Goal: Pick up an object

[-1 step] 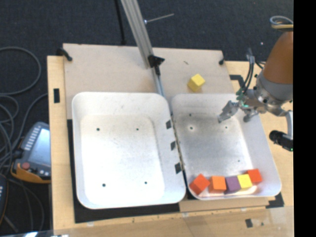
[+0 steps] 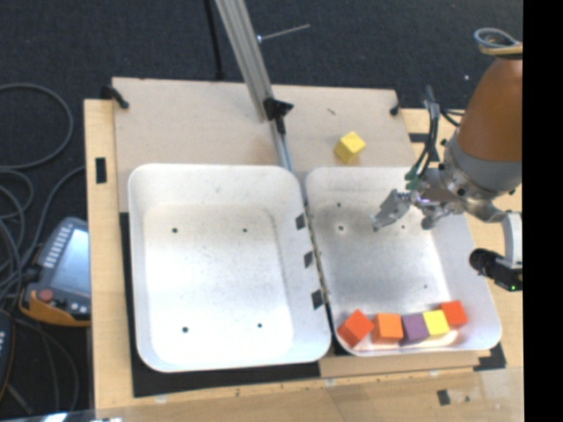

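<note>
Gripper (image 2: 407, 214) hangs released over the right bin (image 2: 327, 236), nothing between its fingers.

Its two fingers are spread above the bin's upper middle floor, well apart from the cubes. Five cubes sit in a row along the bin's near rim: two orange cubes (image 2: 356, 326) at the left, a purple cube (image 2: 414, 327), a yellow cube (image 2: 436, 323) and a red-orange cube (image 2: 454, 314) toward the right corner, each touching its neighbour. Bare floor lies between row and gripper. A separate yellow block (image 2: 349, 147) rests on the surface (image 2: 193, 121) beyond the bin's far rim. The left bin (image 2: 141, 262) adjoins the right one.
</note>
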Available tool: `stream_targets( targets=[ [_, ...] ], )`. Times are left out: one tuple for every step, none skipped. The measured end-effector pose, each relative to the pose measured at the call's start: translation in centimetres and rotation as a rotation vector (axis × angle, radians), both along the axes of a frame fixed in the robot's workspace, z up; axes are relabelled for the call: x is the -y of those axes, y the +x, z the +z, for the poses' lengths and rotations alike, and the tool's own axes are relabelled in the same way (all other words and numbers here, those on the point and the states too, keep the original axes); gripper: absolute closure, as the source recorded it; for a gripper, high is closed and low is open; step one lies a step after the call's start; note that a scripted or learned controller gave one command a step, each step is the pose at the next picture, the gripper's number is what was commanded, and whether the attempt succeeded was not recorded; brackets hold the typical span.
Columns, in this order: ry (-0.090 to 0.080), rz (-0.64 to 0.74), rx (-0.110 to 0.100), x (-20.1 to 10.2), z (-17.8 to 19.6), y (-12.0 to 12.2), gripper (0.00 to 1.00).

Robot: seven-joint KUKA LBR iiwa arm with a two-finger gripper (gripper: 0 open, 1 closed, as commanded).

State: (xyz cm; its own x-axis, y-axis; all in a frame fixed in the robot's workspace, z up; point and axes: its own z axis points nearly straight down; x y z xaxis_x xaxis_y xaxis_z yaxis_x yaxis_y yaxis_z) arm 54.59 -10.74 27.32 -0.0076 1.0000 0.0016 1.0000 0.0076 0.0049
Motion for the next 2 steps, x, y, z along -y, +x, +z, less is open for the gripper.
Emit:
stream_targets(
  targets=[
    [-0.003,-0.003,0.004,0.1,5.86,-0.87,0.0],
    [-0.004,-0.004,-0.002,0.14,5.47,-0.91,0.0]
  ],
)
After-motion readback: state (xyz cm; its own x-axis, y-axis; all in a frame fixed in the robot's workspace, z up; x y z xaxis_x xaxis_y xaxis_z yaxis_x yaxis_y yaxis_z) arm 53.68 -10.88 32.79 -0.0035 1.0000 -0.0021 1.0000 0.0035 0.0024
